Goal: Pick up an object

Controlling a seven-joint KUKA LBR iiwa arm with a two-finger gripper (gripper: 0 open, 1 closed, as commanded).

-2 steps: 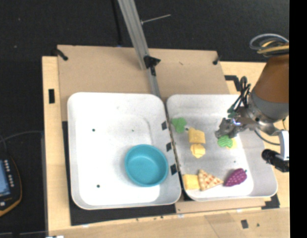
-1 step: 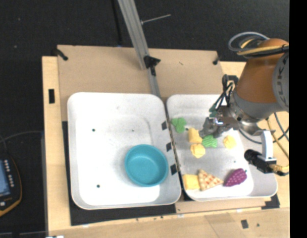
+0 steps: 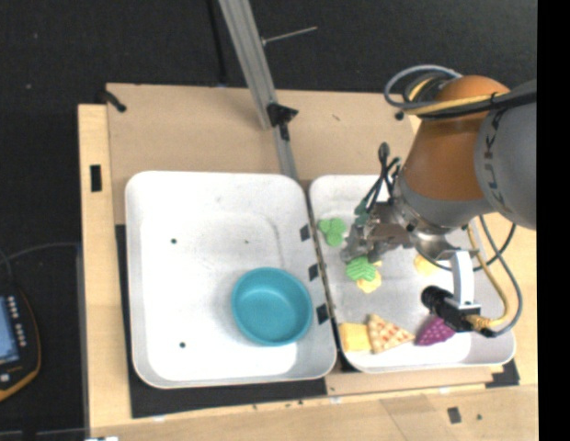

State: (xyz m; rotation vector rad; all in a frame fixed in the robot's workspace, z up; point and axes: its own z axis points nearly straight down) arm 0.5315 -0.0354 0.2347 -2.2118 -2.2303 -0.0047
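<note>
The end effector (image 3: pixel 363 246) hangs right above a small green toy (image 3: pixel 362 268), middle right of the frame. Whether it is apart or together cannot be told. The toy looks light and bumpy, so its sides seem best to grab.

A grey arm (image 3: pixel 510 168) with a rounded orange band (image 3: pixel 448 145), looped cables and a dark metal claw (image 3: pixel 363 243).

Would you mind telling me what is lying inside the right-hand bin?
In the right bin: two green pieces, yellow pieces, a pizza slice and a purple piece. The arm covers the bin's upper right.
</note>
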